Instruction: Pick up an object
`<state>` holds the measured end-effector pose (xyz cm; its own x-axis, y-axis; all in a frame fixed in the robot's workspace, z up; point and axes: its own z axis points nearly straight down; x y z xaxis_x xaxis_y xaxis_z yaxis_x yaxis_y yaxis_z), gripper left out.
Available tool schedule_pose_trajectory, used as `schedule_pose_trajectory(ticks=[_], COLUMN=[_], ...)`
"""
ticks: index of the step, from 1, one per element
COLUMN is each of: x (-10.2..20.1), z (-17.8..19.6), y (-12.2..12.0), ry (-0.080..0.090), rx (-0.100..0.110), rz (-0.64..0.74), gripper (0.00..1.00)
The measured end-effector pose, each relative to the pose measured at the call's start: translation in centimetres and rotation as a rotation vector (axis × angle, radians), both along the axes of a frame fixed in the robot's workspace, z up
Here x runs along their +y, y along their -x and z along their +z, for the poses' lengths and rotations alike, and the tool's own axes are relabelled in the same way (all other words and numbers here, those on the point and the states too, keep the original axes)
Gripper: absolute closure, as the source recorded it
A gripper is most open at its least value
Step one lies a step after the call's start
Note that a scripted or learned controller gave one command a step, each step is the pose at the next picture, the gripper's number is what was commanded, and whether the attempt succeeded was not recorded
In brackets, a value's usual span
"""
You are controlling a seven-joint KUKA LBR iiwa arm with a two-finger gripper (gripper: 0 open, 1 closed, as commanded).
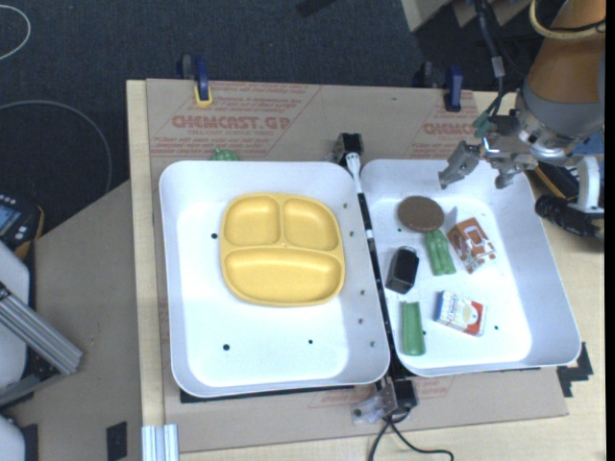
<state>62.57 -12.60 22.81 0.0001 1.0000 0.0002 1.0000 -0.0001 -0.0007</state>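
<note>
- Cardboard-topped bench (288,113): we see two white bins.
- Left bin (192,334): yellow divided plastic plate (282,249).
- Right bin (538,325): brown round disc (421,213) and packets.
- Gripper (480,166): fingers spread, holding nothing, above the disc.

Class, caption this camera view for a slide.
Open gripper above right white bin of small items; yellow divided plate in left.

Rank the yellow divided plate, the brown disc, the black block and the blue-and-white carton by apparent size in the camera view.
1. yellow divided plate, by far the largest
2. brown disc and blue-and-white carton, too alike to separate
3. black block, slightly smaller
</note>
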Motion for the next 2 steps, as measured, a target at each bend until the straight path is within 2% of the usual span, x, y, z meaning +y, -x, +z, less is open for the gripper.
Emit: schedule_pose_trajectory(ticks=[1,2], x=[1.4,2.6], z=[-12.1,-13.1], y=[0.9,-0.7], ry=[0.006,0.007], rx=[-0.022,-0.027], rz=[0.0,0.003], gripper=[0.0,0.0])
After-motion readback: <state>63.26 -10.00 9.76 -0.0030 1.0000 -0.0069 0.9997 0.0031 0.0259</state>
